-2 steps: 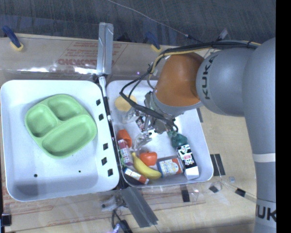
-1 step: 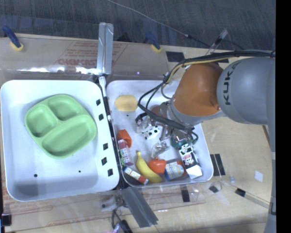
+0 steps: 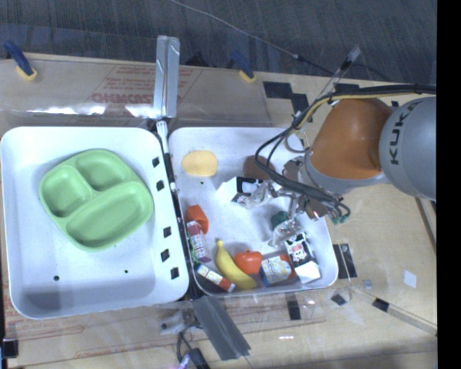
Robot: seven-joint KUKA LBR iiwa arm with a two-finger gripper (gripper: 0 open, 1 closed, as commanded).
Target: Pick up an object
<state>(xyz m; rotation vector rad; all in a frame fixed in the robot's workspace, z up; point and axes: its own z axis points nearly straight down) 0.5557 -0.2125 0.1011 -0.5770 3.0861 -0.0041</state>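
My gripper (image 3: 292, 210) hangs low by the right white bin's (image 3: 223, 143) right wall; I cannot tell its opening, aiming near the small green object (image 3: 280, 221).

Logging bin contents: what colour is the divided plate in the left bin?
Light green; the divided plate shows clearly in the camera view.

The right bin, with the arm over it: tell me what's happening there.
The robot arm reaches in from the right and hangs low over the right bin, its gripper down among the clutter. Near that bin's front edge lie a banana, a tomato and some small packets; a yellow lemon sits near the back. Nothing can be seen held between the fingers. The left bin holds a green divided plate.
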